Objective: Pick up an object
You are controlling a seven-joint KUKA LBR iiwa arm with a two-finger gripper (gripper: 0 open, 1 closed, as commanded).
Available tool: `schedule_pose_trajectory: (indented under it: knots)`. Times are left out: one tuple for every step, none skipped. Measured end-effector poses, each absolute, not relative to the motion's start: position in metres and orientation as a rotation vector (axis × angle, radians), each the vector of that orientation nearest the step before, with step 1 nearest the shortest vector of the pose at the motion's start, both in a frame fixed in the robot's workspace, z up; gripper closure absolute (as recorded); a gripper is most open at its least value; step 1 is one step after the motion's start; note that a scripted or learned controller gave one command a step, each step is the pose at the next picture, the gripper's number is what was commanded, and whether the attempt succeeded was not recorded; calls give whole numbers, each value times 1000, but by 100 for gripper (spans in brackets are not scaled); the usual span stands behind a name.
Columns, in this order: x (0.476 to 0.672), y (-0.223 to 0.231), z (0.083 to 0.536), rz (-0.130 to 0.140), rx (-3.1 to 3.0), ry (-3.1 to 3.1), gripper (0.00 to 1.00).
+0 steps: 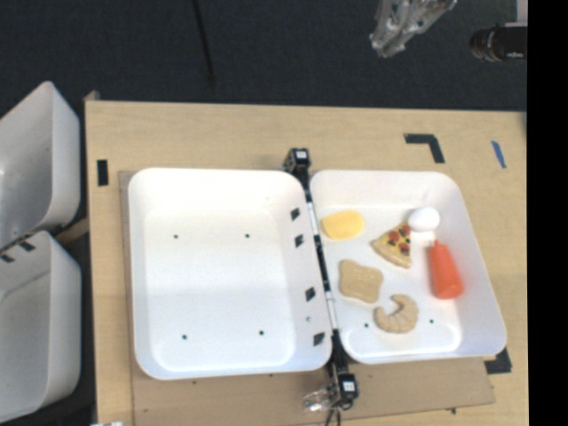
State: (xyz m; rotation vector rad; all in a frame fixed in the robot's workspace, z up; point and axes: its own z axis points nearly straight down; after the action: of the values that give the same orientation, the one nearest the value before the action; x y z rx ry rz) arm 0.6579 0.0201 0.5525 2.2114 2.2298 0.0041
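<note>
The right bin (448,340) holds several toy foods. A yellow oval piece (343,224) lies near its left wall. A pizza slice (394,245) sits beside an orange bottle with a white cap (438,257). A tan toast slice (360,281) and a curled croissant (397,314) lie toward the front. My gripper (390,41) hangs high at the top of the view, beyond the bench's far edge and well apart from every object. Nothing shows between its fingers.
The left bin (213,344) adjoins the right one along a black-clipped divider (314,256). White plastic shapes (27,238) stand off the bench's left edge. Black and blue tape marks (426,145) lie on the wooden bench behind the right bin.
</note>
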Motion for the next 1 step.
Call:
schedule_pose_trajectory:
  knots:
    - [629, 120, 552, 4, 2209, 2237, 100]
